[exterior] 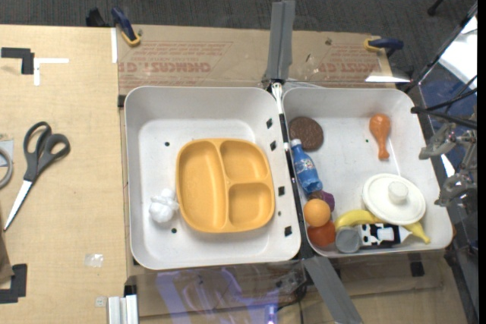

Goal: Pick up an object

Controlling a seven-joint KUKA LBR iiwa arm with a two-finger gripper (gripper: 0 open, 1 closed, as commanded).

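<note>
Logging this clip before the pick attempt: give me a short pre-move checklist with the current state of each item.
1. Objects available in right bin: ok; bottle, orange, banana, lid and drumstick lie there.
2. Gripper off the objects: ok; it sits at the bin's right rim.
3. Fingers open: cannot tell.
4. Isolated target: ok; the drumstick lies apart from the rest.
5. Bottom cluster separable: not ok; banana, lid and orange crowd together.
6. Left bin: ok; tray and a white lump inside.

Right bin (pixel 345 99) centre open; bottle (pixel 305 168), lid (pixel 393 197), banana (pixel 383 223) crowd lower half.
</note>
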